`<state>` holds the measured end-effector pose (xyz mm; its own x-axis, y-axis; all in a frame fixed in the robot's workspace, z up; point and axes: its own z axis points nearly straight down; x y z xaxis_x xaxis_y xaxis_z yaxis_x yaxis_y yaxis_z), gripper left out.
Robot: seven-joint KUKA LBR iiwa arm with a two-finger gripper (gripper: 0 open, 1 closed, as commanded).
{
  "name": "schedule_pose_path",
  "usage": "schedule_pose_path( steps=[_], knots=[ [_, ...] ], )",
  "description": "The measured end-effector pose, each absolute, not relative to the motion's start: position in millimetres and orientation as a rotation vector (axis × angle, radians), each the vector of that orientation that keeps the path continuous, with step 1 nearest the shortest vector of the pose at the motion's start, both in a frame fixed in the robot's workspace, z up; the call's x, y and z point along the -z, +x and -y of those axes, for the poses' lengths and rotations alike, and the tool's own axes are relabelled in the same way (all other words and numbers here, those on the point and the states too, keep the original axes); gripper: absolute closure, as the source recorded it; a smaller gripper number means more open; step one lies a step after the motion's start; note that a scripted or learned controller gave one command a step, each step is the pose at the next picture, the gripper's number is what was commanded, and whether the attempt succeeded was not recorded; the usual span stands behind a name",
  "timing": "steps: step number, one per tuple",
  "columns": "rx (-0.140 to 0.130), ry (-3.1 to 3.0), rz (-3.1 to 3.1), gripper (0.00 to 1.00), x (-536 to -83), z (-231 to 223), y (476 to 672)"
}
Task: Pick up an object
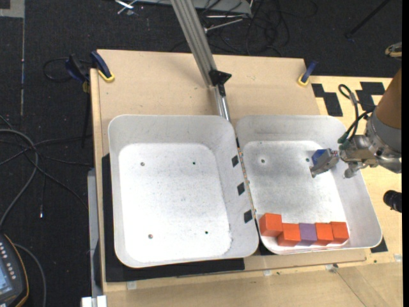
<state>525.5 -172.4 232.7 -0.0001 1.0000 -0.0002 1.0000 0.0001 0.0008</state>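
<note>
Blocks (pixel 305 230) are all bunched up along the near rim of the right bin (pixel 364 203), so that's where the stuff to grab is sitting: a row of little cubes touching each other, orange ones with a single purple one (pixel 308 232) wedged in among them, plus one more orange block (pixel 271 222) at the left end that sits slightly further in. They're pressed right against the bin's sloped near wall. The left bin (pixel 121 190) sits just beside it, the two rims meeting down the middle of the bench (pixel 160 88), with a few small black tabs along that seam. Moving back, the gripper (pixel 323 160) hangs over the far-right part of the right bin, well apart from the blocks, coming in from the right on the arm (pixel 383 133). It's got something bluish at its tip, but honestly it's too small and blurry for me to say whether the jaws are spread or pinched, so I can't tell. Nothing I can make out is between them. Further back a slanted metal pole (pixel 195 34) comes down to the bench right where the bins meet, and there are clamps at the far corners of the bench, one on the left (pixel 101 66) and one on the right (pixel 308 72). Beyond that it's dark carpet with cables lying around.
</note>
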Motion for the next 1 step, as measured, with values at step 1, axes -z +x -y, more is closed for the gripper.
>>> schedule_pose_path(
  steps=[1],
  knots=[
    [0.002, 2.218, -2.222, 0.00, -92.0, 201.3, 576.4]
  ],
)
